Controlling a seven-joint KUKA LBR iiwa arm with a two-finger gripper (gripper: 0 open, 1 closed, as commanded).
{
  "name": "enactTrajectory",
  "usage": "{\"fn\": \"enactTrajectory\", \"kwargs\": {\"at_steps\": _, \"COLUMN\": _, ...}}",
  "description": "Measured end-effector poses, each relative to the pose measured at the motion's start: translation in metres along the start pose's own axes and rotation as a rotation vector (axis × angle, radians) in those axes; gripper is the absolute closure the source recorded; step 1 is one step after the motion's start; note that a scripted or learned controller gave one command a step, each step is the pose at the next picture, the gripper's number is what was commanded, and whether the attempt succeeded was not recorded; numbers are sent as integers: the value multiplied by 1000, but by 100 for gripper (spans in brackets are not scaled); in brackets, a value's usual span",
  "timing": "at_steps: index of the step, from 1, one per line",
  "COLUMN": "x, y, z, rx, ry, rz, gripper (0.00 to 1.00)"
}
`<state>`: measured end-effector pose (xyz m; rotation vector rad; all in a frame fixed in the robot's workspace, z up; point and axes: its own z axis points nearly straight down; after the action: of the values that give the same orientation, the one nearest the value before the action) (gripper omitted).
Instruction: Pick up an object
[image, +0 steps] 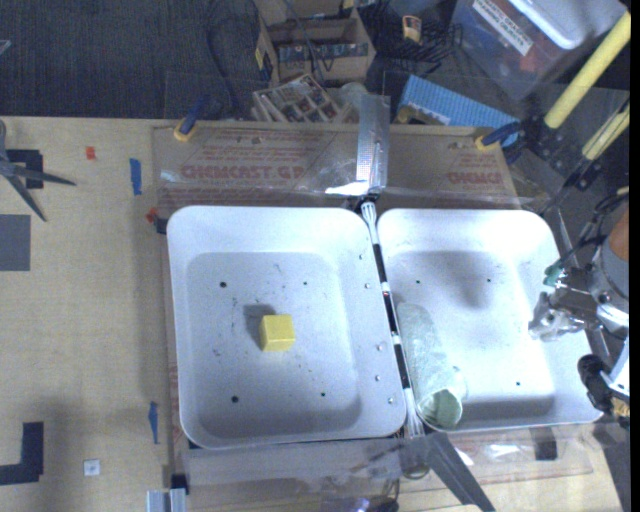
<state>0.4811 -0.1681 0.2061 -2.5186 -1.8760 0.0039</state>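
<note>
The little yellow block (278, 332) in the left bin (200, 235) looks light and hard, easy to pinch by its flat sides, though I cannot tell how the gripper (560, 310) at the far right is set.

- I am looking at a scene lit evenly and fairly brightly from above, with the two white bins (200, 240) glowing palest of all.
- The bin floors are reading a soft bluish grey, and their rims are washing out almost to pure white.
- The yellow block (278, 332) is casting a small dark shadow to its left and slightly behind.
- A broad, hazy shadow is lying on the floor of the right bin (470, 275), near its far wall.
- The whole picture is looking soft and grainy; fine detail is smearing.
- My pincer (562, 310), at the right edge, is showing blurred, with bright glints on its metal.
- The background beyond the bench is falling dim.
</note>
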Motion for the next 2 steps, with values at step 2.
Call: {"fn": "enactTrajectory", "kwargs": {"at_steps": 2, "x": 85, "y": 54, "z": 40, "rx": 6, "ry": 1, "rz": -105, "gripper": 100}}
